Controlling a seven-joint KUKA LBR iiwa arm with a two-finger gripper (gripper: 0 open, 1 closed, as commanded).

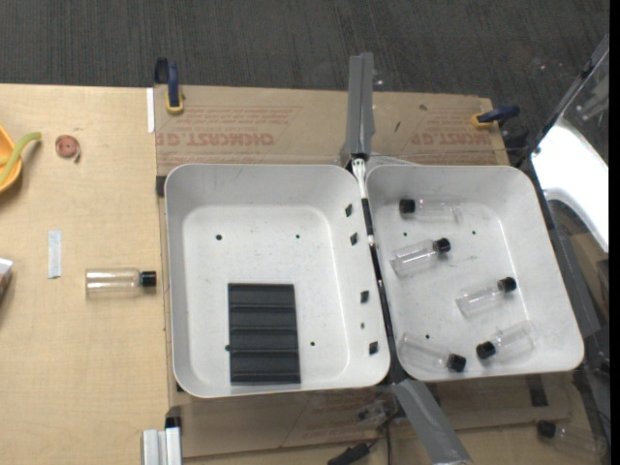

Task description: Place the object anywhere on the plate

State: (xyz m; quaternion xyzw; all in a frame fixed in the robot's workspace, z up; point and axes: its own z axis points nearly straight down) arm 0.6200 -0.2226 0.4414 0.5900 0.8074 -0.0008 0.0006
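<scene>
Camera view, contents by position. Left bin (174,260): one black ribbed plate (262,334), lying flat against the near edge, left of centre; nothing rests on it. Right bin (542,260): five clear vials with black caps, all on their sides. First vial (431,207) near the far edge; second vial (418,256) close to the left edge, cap pointing right; third vial (482,298) right of centre; fourth vial (508,340) near the near right corner; fifth vial (433,355) along the near edge, its cap just beside the fourth vial's cap. All five lie well apart from the plate, in the other bin. Surface (77,356), left of the bins: a sixth vial (118,280) on its side, cap toward the left bin; a small white strip (54,255); a small brown disc (66,146); an orange-and-yellow item (10,158) cut off at the left edge. Cardboard sheet (252,129) under the bins, held at its far corners by two clamps (167,80). State of the gripper: cannot be told.
</scene>
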